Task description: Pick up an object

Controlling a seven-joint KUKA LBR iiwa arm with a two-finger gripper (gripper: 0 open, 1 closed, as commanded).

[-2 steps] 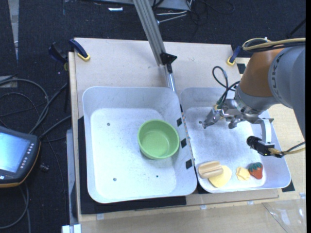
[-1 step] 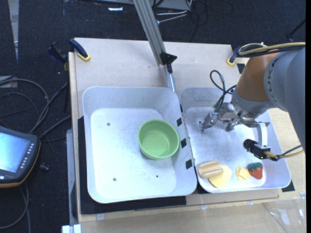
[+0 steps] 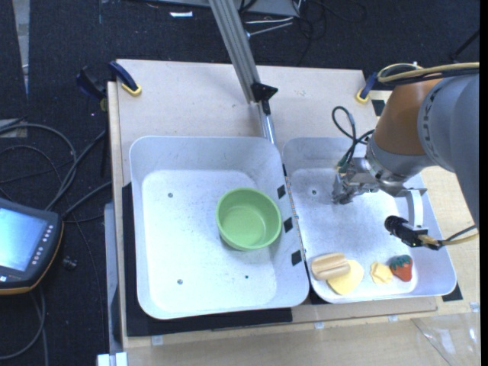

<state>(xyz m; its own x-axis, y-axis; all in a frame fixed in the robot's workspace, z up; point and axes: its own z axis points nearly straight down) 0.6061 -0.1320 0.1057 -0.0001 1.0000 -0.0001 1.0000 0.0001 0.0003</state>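
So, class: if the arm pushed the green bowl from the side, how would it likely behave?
The green bowl sits upright with a wide mouth, so it would probably slide rather than tip. It looks like thin plastic, so likely light. Its round wall may let it turn away from a push off its centre.

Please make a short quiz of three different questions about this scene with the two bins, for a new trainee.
1. True or false: the green bowl lies in the left bin.
2. Which toy sits nearest the near right corner of the right bin? A) hot dog bun B) strawberry C) small yellow piece
3. Fill in: the end effector hangs over the ___ bin.

Key:
1. True.
2. B.
3. Right; it is over the far part of that bin, apart from the toys along the near edge.
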